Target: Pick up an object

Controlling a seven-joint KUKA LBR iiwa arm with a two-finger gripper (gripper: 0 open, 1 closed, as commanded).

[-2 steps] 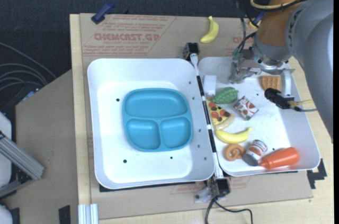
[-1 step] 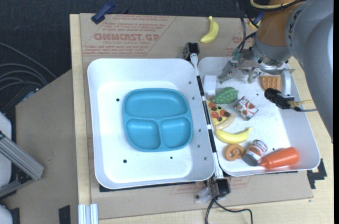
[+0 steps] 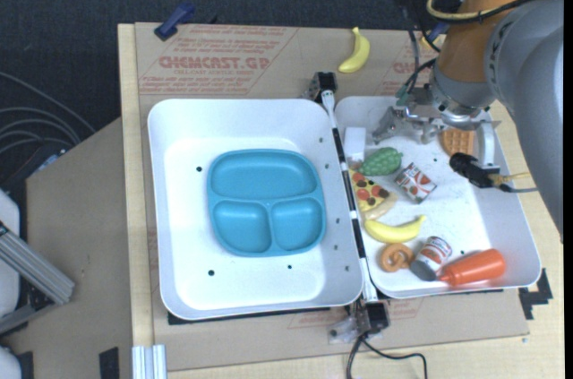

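In the right bin [image 3: 512,216], far end: tan waffle-like piece [image 3: 458,141], half covered by the wrist, outline hard to make out. Directly over that end, the gripper [image 3: 419,121], low above the bin floor; released or clenched cannot be told from this slant.

Toward the bin's inner wall: white block [image 3: 355,140] right against it, green bumpy piece [image 3: 383,160] just beside the block, pizza slice [image 3: 371,193] pressed along the same wall below. Little room on that side for reaching in.

Near the middle: red-and-white can [image 3: 414,181], tilted, close to the green piece. Beyond it, toward the outer wall, a broad strip of bare white floor, the most open room in the bin.

Near end: banana [image 3: 394,229] lying crosswise, then pretzel-like ring [image 3: 394,258], small can [image 3: 433,254] and orange bottle [image 3: 472,267] crowded together along the near rim, touching or nearly so. Print on both cans too small to read.

Outward: grey arm [image 3: 528,55] cut off at the right, hiding the bin's far right corner. Left bin [image 3: 179,153] holding a blue divided plate [image 3: 265,200], set at its centre with bare floor all around. On the bench [image 3: 242,81], beyond the bins, a second banana [image 3: 354,53]; at its far left edge a blue piece [image 3: 175,21].
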